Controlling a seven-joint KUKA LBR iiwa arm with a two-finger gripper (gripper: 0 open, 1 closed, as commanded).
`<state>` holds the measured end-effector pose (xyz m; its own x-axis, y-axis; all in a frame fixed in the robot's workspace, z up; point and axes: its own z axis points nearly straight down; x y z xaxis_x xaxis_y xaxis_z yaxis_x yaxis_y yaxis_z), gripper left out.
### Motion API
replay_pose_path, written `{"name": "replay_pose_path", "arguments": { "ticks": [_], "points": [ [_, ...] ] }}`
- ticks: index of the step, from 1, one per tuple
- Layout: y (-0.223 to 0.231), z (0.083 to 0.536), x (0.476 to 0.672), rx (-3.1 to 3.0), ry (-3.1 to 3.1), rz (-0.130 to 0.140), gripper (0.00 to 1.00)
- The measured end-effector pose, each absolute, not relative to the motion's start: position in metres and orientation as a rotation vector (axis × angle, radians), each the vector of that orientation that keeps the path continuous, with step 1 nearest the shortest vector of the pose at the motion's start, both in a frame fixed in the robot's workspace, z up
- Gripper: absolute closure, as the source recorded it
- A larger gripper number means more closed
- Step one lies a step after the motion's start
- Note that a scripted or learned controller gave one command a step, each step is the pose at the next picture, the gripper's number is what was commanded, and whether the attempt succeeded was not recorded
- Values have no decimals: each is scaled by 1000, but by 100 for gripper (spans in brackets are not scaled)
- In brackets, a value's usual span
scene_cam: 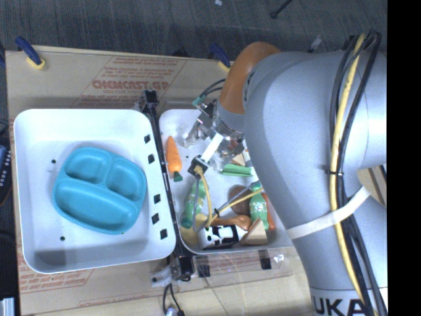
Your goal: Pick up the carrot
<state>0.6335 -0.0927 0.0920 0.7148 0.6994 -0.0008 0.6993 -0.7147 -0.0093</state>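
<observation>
Approach seems the step in hand: small orange carrot (173, 157) lies at centre frame along the right white bin's (172, 118) left wall, untouched. Two-finger gripper (209, 131) hovers just right of it; I cannot tell how its fingers stand, and next it must shift left and descend.

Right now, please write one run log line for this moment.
carrot: in right bin, by left wall | tool: above bin, beside carrot | blue tray: left bin

Arm (309, 150) covers right bin (172, 120); carrot (173, 157) lies exposed.
</observation>
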Motion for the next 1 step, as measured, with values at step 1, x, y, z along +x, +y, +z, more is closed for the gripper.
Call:
{"name": "replay_pose_path", "arguments": {
  "ticks": [1],
  "points": [
    [-76, 196, 652, -2979, -985, -3, 0]
  ]
}}
